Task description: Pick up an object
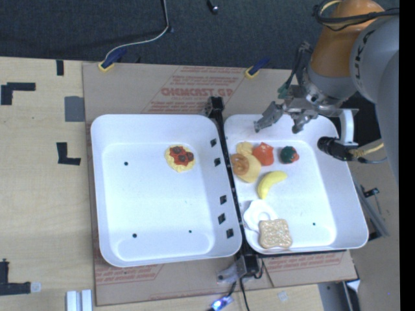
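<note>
Overhead, the grey arm (pixel 363 50) with its orange band reached in from the right, and its end effector (pixel 283 120) hung over the far edge of the right bin (pixel 331 193). Its two fingers were spread apart with nothing between them, one finger (pixel 266 120) angled out to the left and the other pointing down toward the bin's back wall.

Below and just in front of the end effector, a cluster of toy food lay in the right bin: a red piece (pixel 263 153), a dark green and red piece (pixel 288 154) just beside it, and a round tan piece (pixel 244 165) touching the red one near the divider. A yellow banana (pixel 270 183) lay near the bin's middle, close to the cluster. Nearer the front wall sat a white fried egg shape (pixel 257 214) with a slice of toast (pixel 275 233) touching its front edge.

The left bin (pixel 130 199) held a small pizza-like disc (pixel 181 157) with red topping, well apart from everything else. Both bins rested on a cardboard sheet (pixel 188 89) on the tabletop (pixel 39 173).
</note>
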`<state>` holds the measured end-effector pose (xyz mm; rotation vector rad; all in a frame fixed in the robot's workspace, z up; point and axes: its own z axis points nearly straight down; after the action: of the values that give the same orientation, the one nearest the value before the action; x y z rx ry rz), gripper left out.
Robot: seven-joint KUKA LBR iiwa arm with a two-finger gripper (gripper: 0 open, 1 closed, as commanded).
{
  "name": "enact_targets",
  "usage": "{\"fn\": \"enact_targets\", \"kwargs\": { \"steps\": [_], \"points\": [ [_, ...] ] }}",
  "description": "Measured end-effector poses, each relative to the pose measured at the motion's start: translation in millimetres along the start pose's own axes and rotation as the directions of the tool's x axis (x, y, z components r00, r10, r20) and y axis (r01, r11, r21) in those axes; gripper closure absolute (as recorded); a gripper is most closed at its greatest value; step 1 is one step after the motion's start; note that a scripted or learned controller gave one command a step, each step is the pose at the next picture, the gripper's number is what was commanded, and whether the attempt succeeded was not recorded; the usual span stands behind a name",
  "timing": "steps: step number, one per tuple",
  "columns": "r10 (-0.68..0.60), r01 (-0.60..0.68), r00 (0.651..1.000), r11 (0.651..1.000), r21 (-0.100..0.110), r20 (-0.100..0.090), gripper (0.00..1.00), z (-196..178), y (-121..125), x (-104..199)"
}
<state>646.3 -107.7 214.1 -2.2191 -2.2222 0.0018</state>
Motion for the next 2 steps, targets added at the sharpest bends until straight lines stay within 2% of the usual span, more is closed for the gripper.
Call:
{"fn": "enact_targets", "kwargs": {
  "steps": [1, 2],
  "points": [
    [-0.006, 0.006, 1.000, 1.000, 0.003, -0.003, 0.00, 8.2, -51.3, 75.9],
    [0.002, -0.002, 1.000, 1.000, 0.002, 0.002, 0.00, 31.7, -25.1, 36.0]
  ]
}}
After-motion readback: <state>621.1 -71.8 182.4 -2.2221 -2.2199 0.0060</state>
